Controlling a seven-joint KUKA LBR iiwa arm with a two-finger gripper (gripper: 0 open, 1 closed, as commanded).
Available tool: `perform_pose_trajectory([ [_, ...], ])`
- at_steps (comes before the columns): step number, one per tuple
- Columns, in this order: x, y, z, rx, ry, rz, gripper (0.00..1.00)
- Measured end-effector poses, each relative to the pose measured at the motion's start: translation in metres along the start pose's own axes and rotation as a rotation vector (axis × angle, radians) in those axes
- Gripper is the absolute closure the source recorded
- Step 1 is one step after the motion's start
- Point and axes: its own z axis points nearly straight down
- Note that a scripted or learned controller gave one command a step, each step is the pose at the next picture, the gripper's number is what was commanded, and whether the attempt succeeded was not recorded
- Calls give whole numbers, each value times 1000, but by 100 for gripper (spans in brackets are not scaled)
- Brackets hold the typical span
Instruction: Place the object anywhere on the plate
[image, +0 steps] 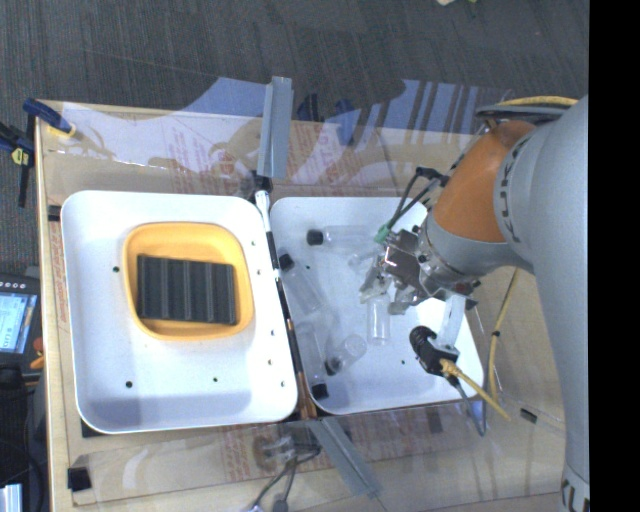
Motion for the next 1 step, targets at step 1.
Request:
perform_pose_trajectory([
  [1, 63, -7, -30, -4, -2, -203, 100],
])
